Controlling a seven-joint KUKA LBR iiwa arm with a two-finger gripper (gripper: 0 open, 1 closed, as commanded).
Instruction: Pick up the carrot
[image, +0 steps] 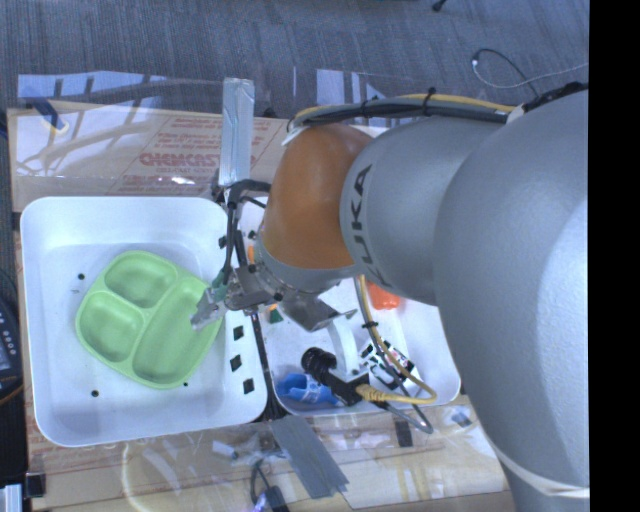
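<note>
A divided plate (140, 320) was set in the left bin (50, 400). Right of the plate, in the right bin (443, 372), a carrot (384, 297) was partly covered by the arm (450, 200); a crumpled item (298, 388) was placed closer to the plate.

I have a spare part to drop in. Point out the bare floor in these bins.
Left bin: bare floor between the green plate and the near rim, plus a strip between plate and far wall. Right bin: crowded; the arm hangs over it, with carrot and blue thing inside.
</note>
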